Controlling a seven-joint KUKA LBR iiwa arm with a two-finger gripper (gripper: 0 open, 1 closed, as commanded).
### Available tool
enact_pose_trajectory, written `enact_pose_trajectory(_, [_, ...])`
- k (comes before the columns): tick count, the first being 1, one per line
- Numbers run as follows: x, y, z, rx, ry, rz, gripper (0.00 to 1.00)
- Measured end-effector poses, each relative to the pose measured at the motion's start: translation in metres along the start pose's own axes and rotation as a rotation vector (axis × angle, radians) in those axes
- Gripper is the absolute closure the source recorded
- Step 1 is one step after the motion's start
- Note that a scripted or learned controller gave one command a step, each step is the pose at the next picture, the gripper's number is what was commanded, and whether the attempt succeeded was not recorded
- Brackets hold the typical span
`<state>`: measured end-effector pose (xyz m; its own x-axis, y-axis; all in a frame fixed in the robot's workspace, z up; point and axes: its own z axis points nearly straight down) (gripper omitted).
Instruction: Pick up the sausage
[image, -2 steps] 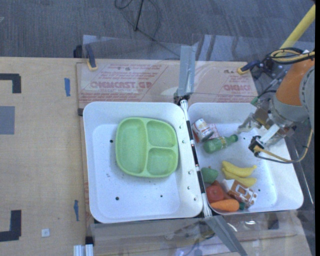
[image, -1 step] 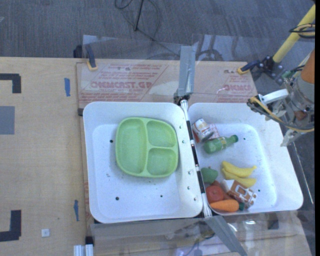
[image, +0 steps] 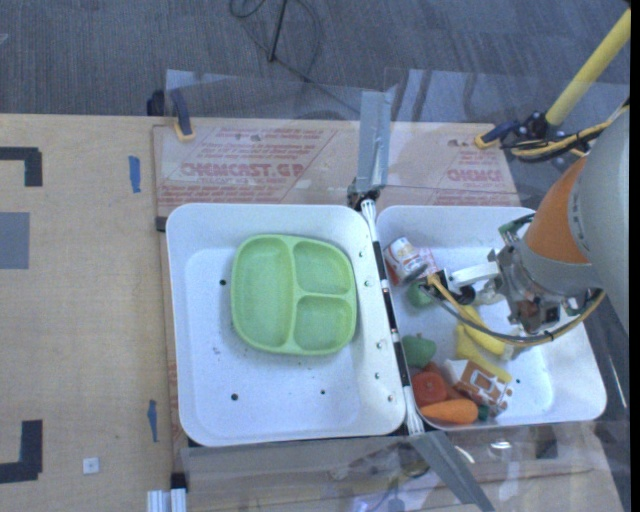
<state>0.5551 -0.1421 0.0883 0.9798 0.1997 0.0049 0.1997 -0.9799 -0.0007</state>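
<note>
My gripper (image: 516, 300) hangs low over the middle of the right bin (image: 570, 395), under the grey wrist with the orange band. Just left of and below it lies a yellow banana (image: 478, 338). Several toy foods are crowded in the bin's left half: a red and white can (image: 406, 260), a small green piece (image: 420, 295), a green pepper (image: 419, 350), a red tomato (image: 430, 385), an orange carrot (image: 450, 411) and a small patterned box (image: 486, 384). None of them reads clearly as a sausage.
The left bin (image: 200, 380) bears a light green divided plate (image: 294, 294). A metal post (image: 373, 150) stands behind the gap between the bins. Yellow cable and hoses (image: 560, 120) run at the back right.
</note>
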Motion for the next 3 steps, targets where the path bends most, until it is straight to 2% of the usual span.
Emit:
enact_pose_trajectory(1, [0.049, 0.054, 0.001, -0.001, -0.003, -0.097, 0.0])
enact_pose_trajectory(2, [0.089, 0.089, 0.003, 0.012, -0.015, -0.006, 0.0])
enact_pose_trajectory(3, [0.09, 0.069, 0.003, 0.001, -0.011, -0.199, 0.0])
